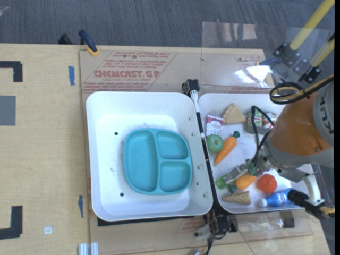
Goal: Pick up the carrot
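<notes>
Claw [251, 169] low in right bin [249, 101]; carrot [226, 147] there; left bin [101, 142] holds teal tray [157, 161].

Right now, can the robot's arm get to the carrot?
Probably yes. The carrot lies uncovered in the right bin, beside the green apple, and the end effector hovers close by.

Arm reaching in from the right, wrist bent down and leftward.
The grey arm with its orange band [297, 129] slants in from the right edge, black cables looping over its upper side. The gripper [249, 170] sits low at the end of the wrist, apparently pointing left; its tip is too small and cluttered to read clearly.
</notes>
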